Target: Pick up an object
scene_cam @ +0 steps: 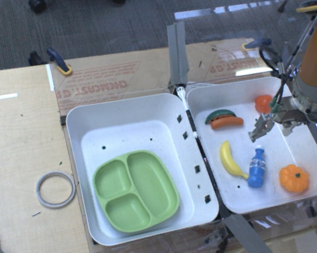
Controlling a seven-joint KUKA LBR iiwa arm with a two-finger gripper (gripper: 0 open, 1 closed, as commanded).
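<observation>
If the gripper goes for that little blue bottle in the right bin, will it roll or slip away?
The blue bottle lies on its side on the right bin's smooth white floor, so a nudge would probably roll it. Its rounded body looks like hard plastic, likely slippery between fingers. One end nearly touches the banana, which may block rolling that way.

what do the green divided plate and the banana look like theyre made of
The green divided plate looks like moulded plastic with a matte to satin finish: one even colour, rounded ridges, soft highlights. The banana looks like a smooth plastic toy: uniform yellow and a faint sheen, though rubber or foam can't be ruled out.
</observation>
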